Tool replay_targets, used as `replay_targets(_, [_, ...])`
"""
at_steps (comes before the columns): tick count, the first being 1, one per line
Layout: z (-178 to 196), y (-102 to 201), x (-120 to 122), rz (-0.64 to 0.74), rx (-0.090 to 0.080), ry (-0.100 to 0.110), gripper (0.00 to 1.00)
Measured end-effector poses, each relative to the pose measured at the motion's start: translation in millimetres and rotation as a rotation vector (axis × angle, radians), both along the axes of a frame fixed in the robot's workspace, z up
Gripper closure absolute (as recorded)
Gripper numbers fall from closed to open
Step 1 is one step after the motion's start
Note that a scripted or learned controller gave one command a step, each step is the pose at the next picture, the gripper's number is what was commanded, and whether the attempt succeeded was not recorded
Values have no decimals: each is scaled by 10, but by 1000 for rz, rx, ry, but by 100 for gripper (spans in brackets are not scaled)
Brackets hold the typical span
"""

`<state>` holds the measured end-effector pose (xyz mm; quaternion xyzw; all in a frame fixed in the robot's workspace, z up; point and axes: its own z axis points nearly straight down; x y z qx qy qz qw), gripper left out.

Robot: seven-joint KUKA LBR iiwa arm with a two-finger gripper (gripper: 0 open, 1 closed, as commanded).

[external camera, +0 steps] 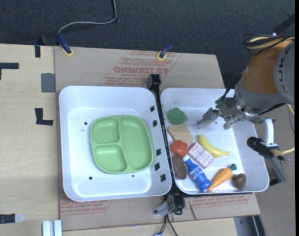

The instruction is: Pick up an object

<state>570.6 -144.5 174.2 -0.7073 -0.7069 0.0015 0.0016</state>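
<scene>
Brown cardboard (139,70) under both bins reads "CHEMCAST GP" in red. Grey arm w/ orange band (262,73) reaches in from the right; tool (216,118) hangs over the right bin (248,156), fingers spread wide, holding nothing. Just below it: banana (212,146), carrot (221,177), blue bottle (196,173), green piece (177,115). Bare white floor lies at that bin's upper right. Left bin (73,112) holds a green tray (122,144).
</scene>
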Motion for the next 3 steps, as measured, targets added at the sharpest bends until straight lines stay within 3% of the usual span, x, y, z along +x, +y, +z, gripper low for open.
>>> replay_targets(1, [-859, -108, -123, 1, -1, -9, 0])
replay_targets(2, [-770, -111, -121, 1, -3, -11, 100])
replay_targets(3, [101, 551, -449, 3, 1, -4, 100])
